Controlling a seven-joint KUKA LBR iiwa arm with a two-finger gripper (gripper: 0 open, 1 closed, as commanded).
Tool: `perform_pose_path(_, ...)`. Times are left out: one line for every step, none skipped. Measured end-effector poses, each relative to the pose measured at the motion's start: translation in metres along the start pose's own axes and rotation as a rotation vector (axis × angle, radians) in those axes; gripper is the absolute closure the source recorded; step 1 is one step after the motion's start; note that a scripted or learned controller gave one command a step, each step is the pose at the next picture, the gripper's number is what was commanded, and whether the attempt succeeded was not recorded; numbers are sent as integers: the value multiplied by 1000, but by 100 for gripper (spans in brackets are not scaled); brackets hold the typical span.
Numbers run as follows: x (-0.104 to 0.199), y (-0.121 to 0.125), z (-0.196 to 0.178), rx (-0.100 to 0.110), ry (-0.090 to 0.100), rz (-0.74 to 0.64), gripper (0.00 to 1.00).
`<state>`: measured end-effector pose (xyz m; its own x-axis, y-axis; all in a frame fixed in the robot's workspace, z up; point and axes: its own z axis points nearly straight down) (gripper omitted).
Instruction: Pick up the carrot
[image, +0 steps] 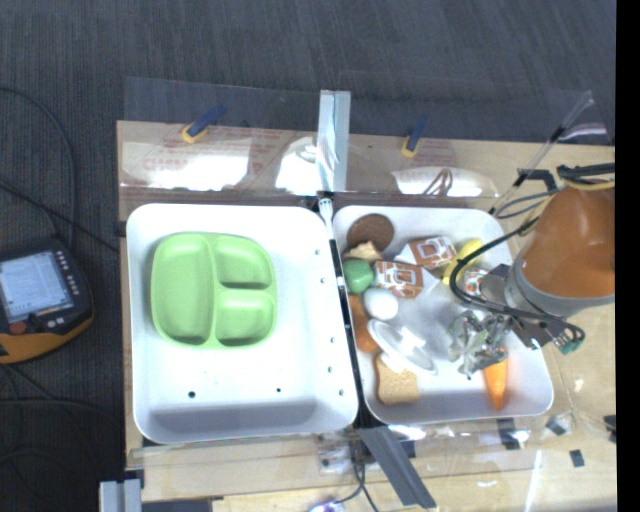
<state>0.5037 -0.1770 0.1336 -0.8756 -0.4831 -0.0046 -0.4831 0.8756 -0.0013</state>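
Rightward, carrot (496, 385) in cluttered right bin (530, 405); green tray (212, 288) in left bin (240, 415)

Carrot (496, 384) top end hidden beneath gripper (478, 345); finger gap too blurred to tell.

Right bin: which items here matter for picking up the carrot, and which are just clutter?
Job:
carrot, by the right bin's near right corner
gripper, just above it

Lying about:
green divided plate, left bin
white egg
bread slice
green vegetable
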Motion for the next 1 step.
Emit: perform_pose_path(-3,-28,42,0,-3,-396,100)
